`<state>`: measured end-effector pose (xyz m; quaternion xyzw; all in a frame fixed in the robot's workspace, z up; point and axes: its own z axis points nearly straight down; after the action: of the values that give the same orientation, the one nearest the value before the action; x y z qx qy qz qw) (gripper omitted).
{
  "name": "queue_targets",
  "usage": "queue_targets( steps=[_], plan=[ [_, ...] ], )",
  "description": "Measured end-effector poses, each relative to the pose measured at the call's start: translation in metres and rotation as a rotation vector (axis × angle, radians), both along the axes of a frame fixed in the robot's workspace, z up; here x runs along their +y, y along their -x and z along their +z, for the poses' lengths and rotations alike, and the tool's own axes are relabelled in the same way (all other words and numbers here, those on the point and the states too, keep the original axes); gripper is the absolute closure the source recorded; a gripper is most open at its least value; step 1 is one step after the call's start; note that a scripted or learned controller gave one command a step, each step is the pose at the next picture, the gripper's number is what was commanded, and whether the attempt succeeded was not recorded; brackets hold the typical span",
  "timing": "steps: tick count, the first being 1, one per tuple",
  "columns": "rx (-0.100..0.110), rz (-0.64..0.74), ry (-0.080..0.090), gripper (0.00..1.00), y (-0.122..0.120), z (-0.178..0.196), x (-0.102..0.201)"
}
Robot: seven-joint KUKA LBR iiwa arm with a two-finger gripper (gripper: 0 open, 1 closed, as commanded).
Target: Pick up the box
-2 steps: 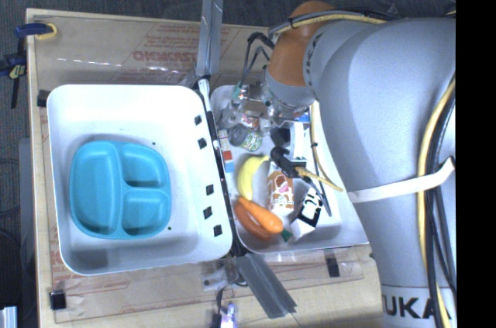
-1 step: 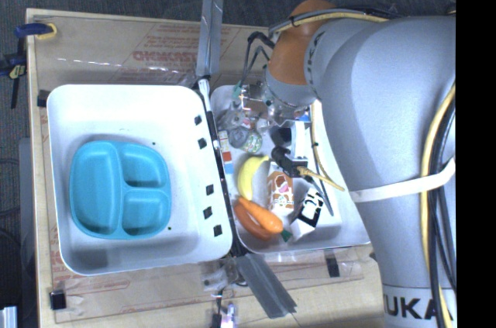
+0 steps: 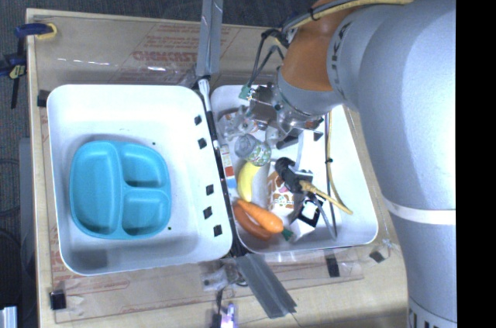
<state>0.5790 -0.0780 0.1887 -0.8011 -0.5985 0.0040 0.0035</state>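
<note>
Since the box [image 3: 280, 199] lies low in the cluttered bin [image 3: 356, 222] w/ nothing lifting it, the pick looks not yet done; judging by how things lie, it's approx. the reach stage at best. The box is a small carton, white w/ orange-brown print, partly covered. It sits twd the near end of that bin, just beside a banana [image 3: 247, 181] on its view-left side, and touching or nearly touching an orange carrot-like item [image 3: 259, 219] just below it in the view. Can't tell if it's flat or tipped on an edge. A clear cup or jar [image 3: 258, 153] sits just beyond the banana, twd the far end.

End effector [image 3: 260, 134]: inside the same bin at the far end, over the clear cup area and apart from the box, w/ the banana's top end between the two. How far open it is, can't tell; metal parts and cabling run together there. Nothing visibly held, and no contact w/ the box that I can see. It may be touching the clear cup, not sure.

Left to do, as a judgement: get over the box, close on it, lift it clear of the banana and the carrot-like item. Tight spot, since neighbours crowd it on two sides.

The other bin [image 3: 70, 105] holds a blue divided tray [image 3: 120, 188], well apart from all this. Both bins sit on the tabletop [image 3: 101, 39].
</note>
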Motion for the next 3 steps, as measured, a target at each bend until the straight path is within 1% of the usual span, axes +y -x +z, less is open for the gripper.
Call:
queue_targets(
  steps=[1,2,3],
  plan=[
    [-0.003,0.098,-0.001,1.00,0.035,0.081,-0.062],
    [0.000,0.047,-0.002,1.00,0.049,0.077,-0.064],
    [-0.002,0.060,-0.002,1.00,0.091,0.097,-0.066]
  ],
)
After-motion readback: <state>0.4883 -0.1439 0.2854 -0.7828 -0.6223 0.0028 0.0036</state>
